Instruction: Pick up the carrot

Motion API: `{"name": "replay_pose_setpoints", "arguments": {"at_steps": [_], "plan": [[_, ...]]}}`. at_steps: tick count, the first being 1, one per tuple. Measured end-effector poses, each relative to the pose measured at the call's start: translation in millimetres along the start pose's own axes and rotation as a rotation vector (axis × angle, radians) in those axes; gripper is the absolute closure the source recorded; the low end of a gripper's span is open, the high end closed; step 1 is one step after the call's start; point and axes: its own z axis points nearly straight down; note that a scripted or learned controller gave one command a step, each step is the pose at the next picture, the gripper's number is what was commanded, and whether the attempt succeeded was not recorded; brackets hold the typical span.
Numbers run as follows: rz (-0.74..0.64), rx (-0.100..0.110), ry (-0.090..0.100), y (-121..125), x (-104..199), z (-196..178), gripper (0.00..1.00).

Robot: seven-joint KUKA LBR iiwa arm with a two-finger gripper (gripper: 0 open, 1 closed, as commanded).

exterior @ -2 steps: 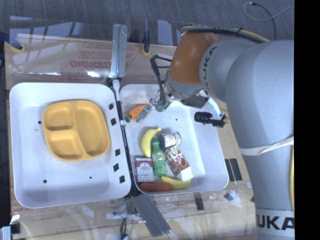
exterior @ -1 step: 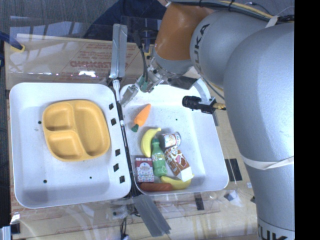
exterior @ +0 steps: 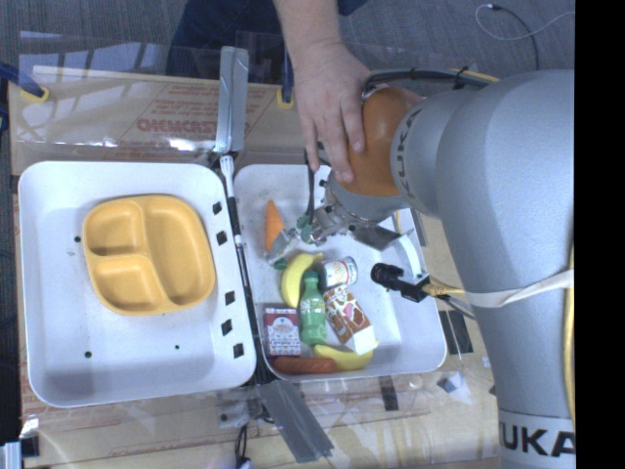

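The orange carrot point(exterior: 274, 224) lies in the upper left part of the right bin point(exterior: 422, 345), close to the divider, with its tip pointing down. My gripper point(exterior: 310, 227) hangs low in the same bin, just to the right of the carrot and beside it. Nothing is visibly held. A person's hand point(exterior: 330, 106) reaches in from the top and rests on the orange band point(exterior: 379, 154) above my wrist.
The left bin point(exterior: 59, 360) holds a yellow divided plate point(exterior: 146, 254). Below the carrot crowd a yellow fruit point(exterior: 296, 275), a green bottle point(exterior: 312, 311), a small can point(exterior: 339, 274), a red box point(exterior: 282, 331), a carton point(exterior: 354, 327), a banana point(exterior: 344, 358) and a red sausage point(exterior: 303, 365).
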Motion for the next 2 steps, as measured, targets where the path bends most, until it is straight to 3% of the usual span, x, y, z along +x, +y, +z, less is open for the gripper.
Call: {"name": "replay_pose_setpoints", "arguments": {"at_steps": [1, 2], "plan": [[-0.002, -0.035, -0.021, 10, -7, -28, 1.0], [-0.194, -0.021, -0.009, 56, 2, -128, 1.0]]}}
